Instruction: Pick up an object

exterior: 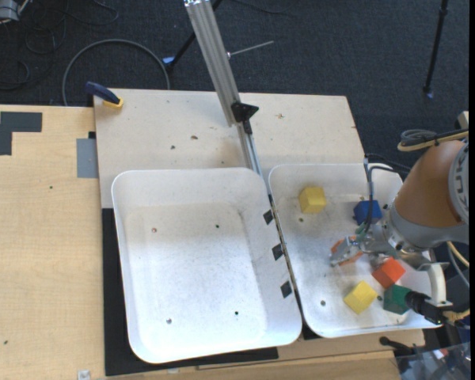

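Two white bins [191,188] sit side by side on a pale wooden bench [39,236] over dark carpet [340,46]; whether the gripper [350,252] is spread cannot be told.

I count two white bins, one at lower centre [142,204] and one at lower right [324,315]. In the right one lie two yellow blocks, upper [312,199] and lower [360,297], one blue block [367,211], one orange block [389,272] and one green block [396,298].
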Available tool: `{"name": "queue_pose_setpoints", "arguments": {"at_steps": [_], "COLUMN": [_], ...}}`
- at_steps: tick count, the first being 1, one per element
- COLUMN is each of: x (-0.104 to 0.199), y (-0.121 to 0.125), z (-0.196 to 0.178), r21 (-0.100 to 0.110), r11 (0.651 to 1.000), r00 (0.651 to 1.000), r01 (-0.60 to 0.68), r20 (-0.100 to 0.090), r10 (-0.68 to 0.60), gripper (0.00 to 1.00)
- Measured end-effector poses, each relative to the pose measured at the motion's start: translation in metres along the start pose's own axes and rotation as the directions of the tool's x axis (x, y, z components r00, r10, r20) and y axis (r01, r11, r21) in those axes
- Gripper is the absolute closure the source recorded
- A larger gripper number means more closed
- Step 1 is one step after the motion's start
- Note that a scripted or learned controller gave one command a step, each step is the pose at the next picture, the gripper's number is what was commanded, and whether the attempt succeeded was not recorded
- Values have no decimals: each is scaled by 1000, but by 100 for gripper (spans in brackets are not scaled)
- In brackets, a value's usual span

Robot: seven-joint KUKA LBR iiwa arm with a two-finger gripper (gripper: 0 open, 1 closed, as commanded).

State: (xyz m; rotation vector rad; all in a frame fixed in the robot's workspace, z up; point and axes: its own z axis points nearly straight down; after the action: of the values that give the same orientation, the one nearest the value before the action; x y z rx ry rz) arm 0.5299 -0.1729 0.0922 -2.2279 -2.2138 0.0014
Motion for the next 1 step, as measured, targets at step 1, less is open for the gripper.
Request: {"name": "queue_pose_setpoints", "arguments": {"at_steps": [1], "x": [1], "y": [2], "z": [-9], "r21": [0], "r11": [1000], "r00": [1000], "r01": [0], "r20": [0], "r10": [0], "gripper": [100]}}
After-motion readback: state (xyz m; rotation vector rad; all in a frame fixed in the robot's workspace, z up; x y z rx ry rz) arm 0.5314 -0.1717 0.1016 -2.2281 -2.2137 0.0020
